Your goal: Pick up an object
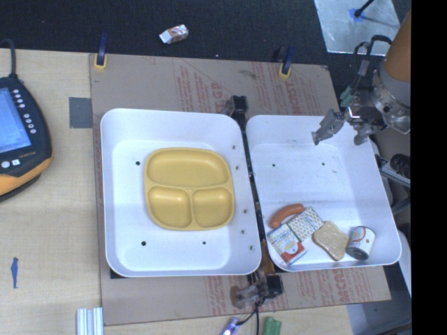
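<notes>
**The claw hangs open over the right bin**

Two white bins sit side by side on a brown board on the bench. The left bin (119, 187) holds a yellow plate (189, 188) with three parts. The plate lies flat in the middle of that bin.

The right bin (314, 180) has all its things down in the near right corner. A small sausage (286, 215) lies at the left of the group. Just beside it is a checked packet (306, 223), and a little red and white packet (285, 243) lies close to the bin's near edge. A slice of toast (330, 240) lies next to the packets. A small can (361, 242) lies on its side, right in the corner, touching the toast.

The gripper (343, 128) is up at the far right corner of the right bin. Its two fingers are spread apart with nothing between them. It is well apart from the group of things.

A yellow and black handset (21, 138) rests at the left edge of the bench.
</notes>
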Available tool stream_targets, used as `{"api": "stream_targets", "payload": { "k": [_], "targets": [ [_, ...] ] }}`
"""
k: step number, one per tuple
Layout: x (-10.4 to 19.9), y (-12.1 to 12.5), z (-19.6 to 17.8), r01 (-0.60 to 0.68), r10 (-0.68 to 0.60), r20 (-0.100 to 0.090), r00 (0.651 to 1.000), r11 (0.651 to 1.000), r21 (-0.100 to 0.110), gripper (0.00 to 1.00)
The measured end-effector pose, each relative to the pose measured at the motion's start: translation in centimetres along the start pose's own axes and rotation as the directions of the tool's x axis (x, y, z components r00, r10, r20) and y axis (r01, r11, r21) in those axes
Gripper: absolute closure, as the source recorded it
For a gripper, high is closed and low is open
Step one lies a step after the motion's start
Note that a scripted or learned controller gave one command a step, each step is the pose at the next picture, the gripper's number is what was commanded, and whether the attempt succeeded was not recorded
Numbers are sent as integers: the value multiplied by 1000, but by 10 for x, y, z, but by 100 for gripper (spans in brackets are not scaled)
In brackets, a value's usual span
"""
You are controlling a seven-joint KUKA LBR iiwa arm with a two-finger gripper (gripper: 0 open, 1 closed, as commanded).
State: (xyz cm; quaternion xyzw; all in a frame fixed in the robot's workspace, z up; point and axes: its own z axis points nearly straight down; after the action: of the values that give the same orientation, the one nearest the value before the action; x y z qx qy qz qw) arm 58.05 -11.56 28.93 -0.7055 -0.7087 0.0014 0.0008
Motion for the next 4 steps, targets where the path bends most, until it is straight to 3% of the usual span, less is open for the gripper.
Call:
{"api": "stream_targets", "payload": {
  "k": [1, 2, 3, 4],
  "targets": [
    [21, -34, 127, 0, 0, 1, 1000, 1000, 1, 0],
    [-3, -101, 195, 0, 0, 4, 1000, 1000, -10, 0],
    [18, -51, 198, 2, -2, 0, 1000, 1000, 0, 0],
    [12, -104, 198, 2, -2, -1, 1000, 1000, 1, 0]
  ]
}}
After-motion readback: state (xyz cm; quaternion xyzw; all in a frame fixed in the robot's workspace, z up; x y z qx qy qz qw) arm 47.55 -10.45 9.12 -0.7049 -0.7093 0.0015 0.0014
